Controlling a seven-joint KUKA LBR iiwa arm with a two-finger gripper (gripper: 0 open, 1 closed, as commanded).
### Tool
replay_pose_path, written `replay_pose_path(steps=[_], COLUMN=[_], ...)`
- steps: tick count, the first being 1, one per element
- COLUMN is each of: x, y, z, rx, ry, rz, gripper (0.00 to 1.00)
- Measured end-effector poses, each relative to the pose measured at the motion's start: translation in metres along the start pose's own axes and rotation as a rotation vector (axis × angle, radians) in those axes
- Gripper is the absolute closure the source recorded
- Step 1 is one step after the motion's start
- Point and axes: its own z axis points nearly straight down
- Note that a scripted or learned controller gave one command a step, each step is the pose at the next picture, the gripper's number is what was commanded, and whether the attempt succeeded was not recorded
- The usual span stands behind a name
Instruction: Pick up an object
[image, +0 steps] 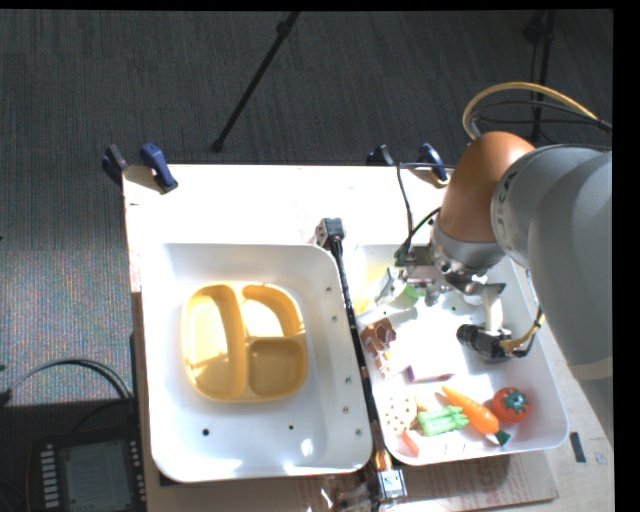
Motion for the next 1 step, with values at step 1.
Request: replay_pose_path(steps=[1], x=[-0.0005], y=[0.0000], z=[-0.0075], rx=[0.004], ry=[0.001], rz=[-0.001], gripper=[1.00])
